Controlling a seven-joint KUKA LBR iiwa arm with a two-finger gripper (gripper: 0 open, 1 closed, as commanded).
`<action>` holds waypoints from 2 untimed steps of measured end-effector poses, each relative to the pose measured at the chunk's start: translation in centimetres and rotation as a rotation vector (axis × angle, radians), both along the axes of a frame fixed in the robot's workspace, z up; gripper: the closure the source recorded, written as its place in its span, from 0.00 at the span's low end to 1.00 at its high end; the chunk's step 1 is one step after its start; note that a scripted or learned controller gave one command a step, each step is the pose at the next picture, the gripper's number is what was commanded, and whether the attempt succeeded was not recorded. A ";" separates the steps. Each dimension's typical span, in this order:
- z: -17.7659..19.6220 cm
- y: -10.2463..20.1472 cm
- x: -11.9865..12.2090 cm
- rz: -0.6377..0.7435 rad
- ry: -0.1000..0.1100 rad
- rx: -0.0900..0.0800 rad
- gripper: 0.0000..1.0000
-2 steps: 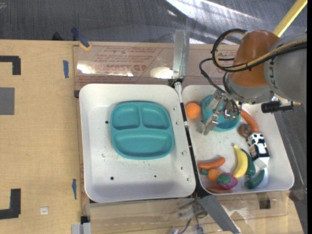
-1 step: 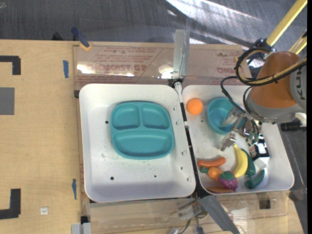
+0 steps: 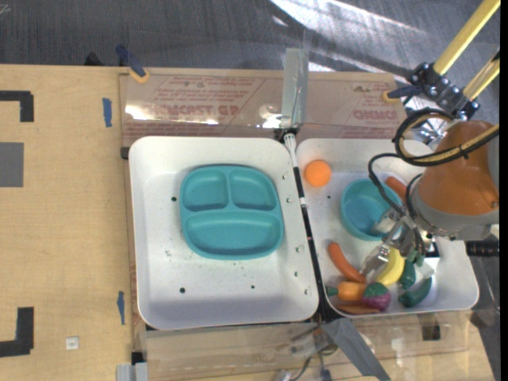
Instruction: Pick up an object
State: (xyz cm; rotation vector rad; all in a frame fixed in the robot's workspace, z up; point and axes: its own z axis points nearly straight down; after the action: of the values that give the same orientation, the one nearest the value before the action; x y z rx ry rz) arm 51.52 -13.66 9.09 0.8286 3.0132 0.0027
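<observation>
My gripper [image 3: 388, 252] hangs low in the right bin [image 3: 460, 292], under the arm's orange band [image 3: 456, 182]. It sits just above a pile of toy food in the bin's front part. A yellow banana [image 3: 391, 269] lies right under it. An orange carrot-like piece [image 3: 345, 261] lies to its left. A purple piece [image 3: 377, 295] and an orange-yellow piece [image 3: 350, 291] rest in front. Green pieces [image 3: 415, 291] lie to the right. A teal bowl [image 3: 363, 209] stands just behind the gripper, and an orange ball [image 3: 317, 173] sits at the bin's back left.
The left bin [image 3: 151, 236] holds a teal divided plate [image 3: 231, 211]. A raised divider [image 3: 301, 213] separates the two bins. Black cables [image 3: 409, 137] loop from the arm over the right bin's back. Yellow rods [image 3: 468, 30] slant in at the top right.
</observation>
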 end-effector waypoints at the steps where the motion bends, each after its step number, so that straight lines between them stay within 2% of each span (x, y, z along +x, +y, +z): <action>1: 1.9 0.0 0.9 0.004 -0.030 -0.007 1.00; 2: 0.5 1.5 -2.5 0.160 -0.020 -0.012 1.00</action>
State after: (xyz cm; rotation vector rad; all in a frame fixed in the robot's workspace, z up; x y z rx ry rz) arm 49.01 -12.19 9.60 0.5808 3.0480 -0.0050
